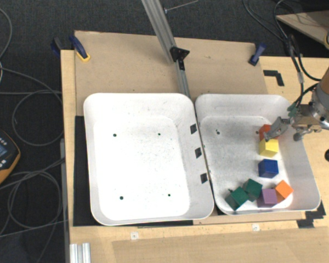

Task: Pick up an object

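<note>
Two white bins sit side by side on the bench, and the left bin lies far off to the left of the gripper with nothing the arm wants in it. The right bin is the one right under the gripper, and all the small blocks are in it. The gripper hangs over the far right part of that bin, close to its right wall, and I cannot tell if it is spread wide or pressed together, because it looks small and dark from up here. Just beside its tip, a bit to the left, is a red block, and just below that, touching it or nearly so, is a yellow block. A blue block is a little further down. Well below the gripper, at the near edge of the bin, a dark green block and a green block sit with a purple block and an orange block, all bunched up. The red block looks like the one to grab. What could go wrong is that the gripper comes down on top of the red block, or shoves it into the yellow one, because they are so close. The bin wall is near too, so the gripper could bump it or close on nothing.
</note>
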Available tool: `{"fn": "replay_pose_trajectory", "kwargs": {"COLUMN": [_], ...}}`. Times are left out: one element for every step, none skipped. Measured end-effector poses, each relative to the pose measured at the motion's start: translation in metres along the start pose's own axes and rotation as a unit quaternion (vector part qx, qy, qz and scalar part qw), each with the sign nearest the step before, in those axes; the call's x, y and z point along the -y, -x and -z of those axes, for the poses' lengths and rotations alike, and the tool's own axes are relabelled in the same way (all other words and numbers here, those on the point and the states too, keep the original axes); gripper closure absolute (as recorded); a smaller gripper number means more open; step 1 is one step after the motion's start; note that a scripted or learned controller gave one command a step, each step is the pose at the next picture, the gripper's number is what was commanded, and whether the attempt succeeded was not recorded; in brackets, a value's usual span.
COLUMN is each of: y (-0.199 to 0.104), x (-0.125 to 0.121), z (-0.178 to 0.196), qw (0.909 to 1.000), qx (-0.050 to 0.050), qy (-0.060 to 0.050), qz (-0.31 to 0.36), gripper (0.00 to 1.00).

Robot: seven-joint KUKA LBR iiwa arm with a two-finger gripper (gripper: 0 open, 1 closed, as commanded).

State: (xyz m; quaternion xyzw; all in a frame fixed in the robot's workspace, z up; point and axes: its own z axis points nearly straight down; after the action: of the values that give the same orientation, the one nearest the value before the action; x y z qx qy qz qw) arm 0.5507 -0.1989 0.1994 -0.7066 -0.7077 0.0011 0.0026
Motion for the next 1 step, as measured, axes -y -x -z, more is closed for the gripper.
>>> {"fn": "replay_pose_trajectory", "kwargs": {"y": [-0.0077], "x": [0.0013], "z": [-0.0452], "qw": [1.0000], "qx": [0.000], "qy": [0.000], "qz": [0.000], "gripper": [0.00]}}
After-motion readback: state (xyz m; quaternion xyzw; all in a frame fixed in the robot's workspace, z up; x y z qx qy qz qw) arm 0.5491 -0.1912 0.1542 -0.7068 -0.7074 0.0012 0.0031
